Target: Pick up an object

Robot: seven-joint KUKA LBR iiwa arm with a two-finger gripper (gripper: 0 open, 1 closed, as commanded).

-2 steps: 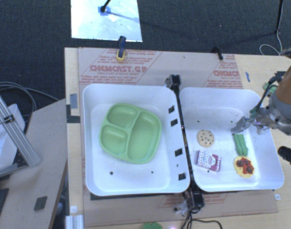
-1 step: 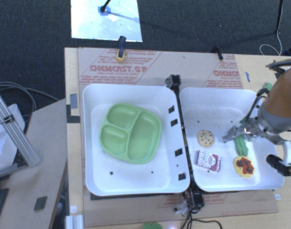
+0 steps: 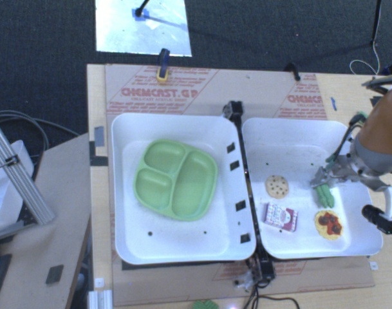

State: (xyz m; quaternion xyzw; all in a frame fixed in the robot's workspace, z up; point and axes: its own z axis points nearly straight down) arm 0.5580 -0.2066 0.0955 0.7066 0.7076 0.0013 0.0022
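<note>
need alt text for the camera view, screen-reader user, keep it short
The arm's end effector is low in the right white bin, right at a green toy vegetable; a cookie, a small pink carton and a mini pizza lie nearby. The left white bin holds a green divided plate.

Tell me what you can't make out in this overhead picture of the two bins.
- Hand in the camera view: too small and blurred to tell its finger state, or whether it touches the green ridged toy vegetable.
- Small pink-and-white carton: label too small to read.
- Grey arm: cut off by the right edge.
</note>
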